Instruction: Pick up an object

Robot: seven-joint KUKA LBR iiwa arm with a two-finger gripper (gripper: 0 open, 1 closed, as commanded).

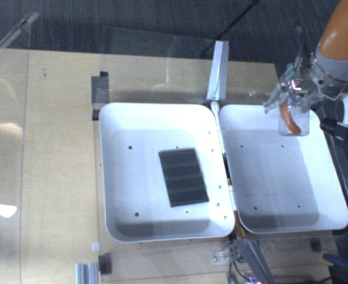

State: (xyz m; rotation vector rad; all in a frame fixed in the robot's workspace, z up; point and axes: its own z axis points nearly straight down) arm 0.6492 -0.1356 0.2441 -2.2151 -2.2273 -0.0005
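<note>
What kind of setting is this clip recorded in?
Likely a robotics lab bin-picking station: two shallow white bins, left bin and right bin, sit on a wooden bench, with a grey-and-orange arm reaching over them.

Single fixed camera above bench (pixel 55 158), looking down at slant, medium range; both bins (pixel 111 176) fully framed; arm (pixel 342 34) enters right.

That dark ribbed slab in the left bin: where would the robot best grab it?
Probably from straight above, closing across the two long edges of the dark ribbed slab. It lies flat on the left bin floor, turned slightly, with bare floor on every side, so the gripper would need to rotate to match that tilt.
</note>
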